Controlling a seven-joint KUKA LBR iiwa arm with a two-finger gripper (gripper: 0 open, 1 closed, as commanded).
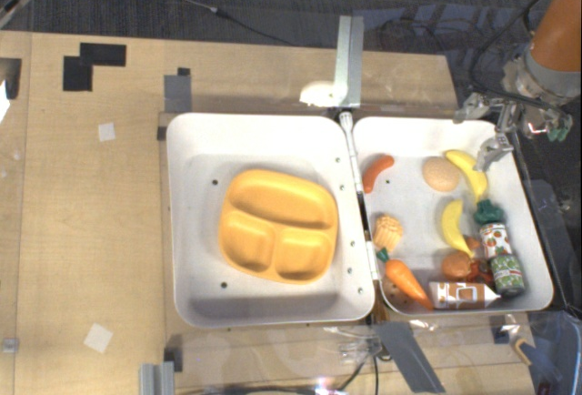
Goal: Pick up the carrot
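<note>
Pale wood covers the bench (82, 229), and we see a few black marks near its far left corner. Moving right, we come to the left bin (191, 156), a shallow white tray that holds a yellow divided plate (273, 225) lying flat near its middle.

Touching it along a shared edge is the right bin (414, 202), where the small things are gathered. Just past the divide lies a red-orange sausage-shaped piece (376, 170), and nearer us a small ear of corn (388, 231). Below the corn, at the near left corner of this bin, we find the carrot (406, 280), lying flat with its green top toward the corn and its tip pointing to the right. Just beside its tip lies a small carton (464, 294) on its side. Further right sit a pale egg-like piece (441, 173), two bananas (456, 225) and a bottle (502, 258) lying along the right wall.

At the far right corner of this bin hangs the gripper (496, 134), well apart from the carrot. Whether its jaws are apart or together we cannot tell. The orange band (556, 34) of the arm shows above it.
</note>
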